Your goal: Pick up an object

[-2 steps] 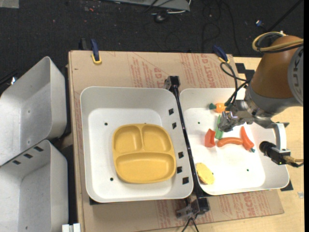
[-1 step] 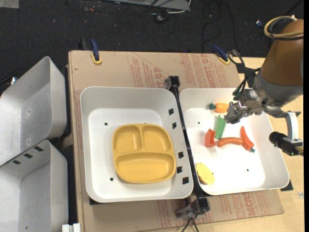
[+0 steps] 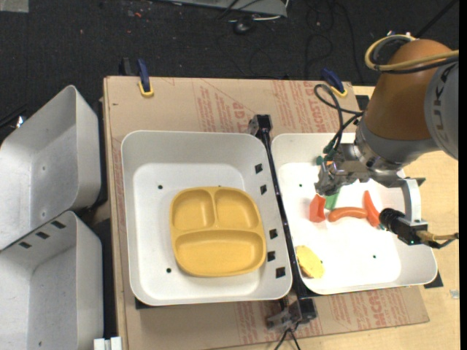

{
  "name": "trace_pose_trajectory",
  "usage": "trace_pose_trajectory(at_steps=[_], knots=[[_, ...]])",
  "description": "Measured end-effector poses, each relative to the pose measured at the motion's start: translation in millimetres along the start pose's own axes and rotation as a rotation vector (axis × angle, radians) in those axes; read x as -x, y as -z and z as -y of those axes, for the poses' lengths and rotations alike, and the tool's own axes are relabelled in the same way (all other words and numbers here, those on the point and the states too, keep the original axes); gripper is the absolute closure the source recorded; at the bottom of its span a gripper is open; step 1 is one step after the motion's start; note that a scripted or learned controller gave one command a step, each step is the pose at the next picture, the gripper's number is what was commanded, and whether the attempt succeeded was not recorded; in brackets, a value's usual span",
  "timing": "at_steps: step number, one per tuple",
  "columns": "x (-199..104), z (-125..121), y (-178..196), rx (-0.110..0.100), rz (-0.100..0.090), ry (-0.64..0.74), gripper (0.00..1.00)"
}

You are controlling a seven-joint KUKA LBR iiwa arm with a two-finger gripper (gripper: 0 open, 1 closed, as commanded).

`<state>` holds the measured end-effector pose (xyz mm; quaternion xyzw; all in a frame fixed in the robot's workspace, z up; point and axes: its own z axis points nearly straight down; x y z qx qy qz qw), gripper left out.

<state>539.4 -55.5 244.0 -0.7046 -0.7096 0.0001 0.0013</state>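
The right bin (image 3: 416, 268) holds several small items: a red-orange chunk (image 3: 317, 208), a curved orange piece (image 3: 347, 214), a red pepper-like piece (image 3: 371, 207) and a yellow piece (image 3: 309, 262) near the front left. My gripper (image 3: 330, 187) hangs low over the bin's left part, just above the red-orange chunk, with something green (image 3: 333, 196) at its tip. The wrist and cables hide the fingers.
The left bin (image 3: 139, 217) carries a yellow divided plate (image 3: 217, 231). A black divider with clips (image 3: 273, 217) runs between the bins. The arm's grey and orange body (image 3: 408, 86) fills the upper right. White trays (image 3: 44, 188) stand off the bench's left side.
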Motion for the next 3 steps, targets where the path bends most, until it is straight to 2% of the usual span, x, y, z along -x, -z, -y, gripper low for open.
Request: trace_pose_trajectory(at_steps=[1,2,3], knots=[[-57.0,3.9,3.6,0.001,0.0,0.002,1.0],[-102.9,18.4,5.2,0.0,0.0,0.001,1.0],[-150.6,24.9,-14.2,-0.002,0.001,0.0,1.0]])
